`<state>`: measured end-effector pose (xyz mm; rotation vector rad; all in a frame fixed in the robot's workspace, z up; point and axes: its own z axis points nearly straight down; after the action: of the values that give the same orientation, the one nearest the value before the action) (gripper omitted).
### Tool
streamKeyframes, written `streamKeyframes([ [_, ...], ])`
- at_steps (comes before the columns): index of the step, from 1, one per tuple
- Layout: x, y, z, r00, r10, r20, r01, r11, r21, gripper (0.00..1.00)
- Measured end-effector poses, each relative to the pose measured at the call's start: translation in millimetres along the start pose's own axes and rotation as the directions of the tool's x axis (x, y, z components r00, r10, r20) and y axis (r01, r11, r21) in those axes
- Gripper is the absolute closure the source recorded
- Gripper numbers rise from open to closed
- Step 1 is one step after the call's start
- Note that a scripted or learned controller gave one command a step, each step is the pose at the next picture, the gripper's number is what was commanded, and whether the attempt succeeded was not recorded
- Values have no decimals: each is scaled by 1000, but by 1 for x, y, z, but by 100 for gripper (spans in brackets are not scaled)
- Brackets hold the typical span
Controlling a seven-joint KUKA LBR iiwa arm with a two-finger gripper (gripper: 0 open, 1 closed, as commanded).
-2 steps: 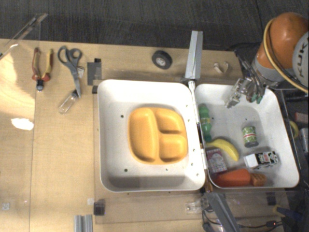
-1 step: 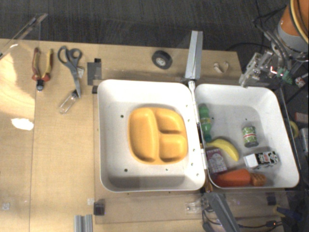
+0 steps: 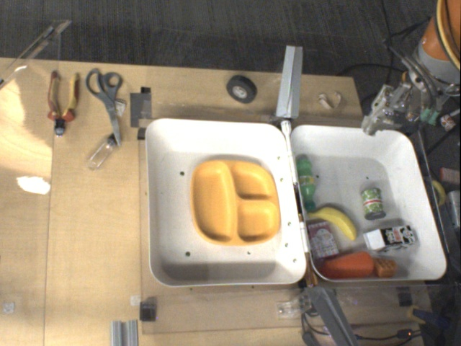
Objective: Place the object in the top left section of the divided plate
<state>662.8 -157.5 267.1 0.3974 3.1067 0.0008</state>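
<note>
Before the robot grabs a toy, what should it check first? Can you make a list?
1. Divided plate sits in the left bin: ok.
2. Plate sections bare, ready to take something: ok.
3. Things to pick lie in the right bin: banana, small can, green bottle, carrot: ok.
4. Gripper hangs over the right bin's top edge, off to the side of the toys, not above any of them: not ok.
5. Gripper holding something: cannot tell, it looks too small and blurry.
6. Banana lies apart from the can, so there looks to be room to grab it: ok.
</note>
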Motion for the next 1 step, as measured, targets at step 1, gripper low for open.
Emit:
streamKeyframes([
  [1, 0, -31, -40, 1000, -13, 2, 13, 1000, 0, 100],
])
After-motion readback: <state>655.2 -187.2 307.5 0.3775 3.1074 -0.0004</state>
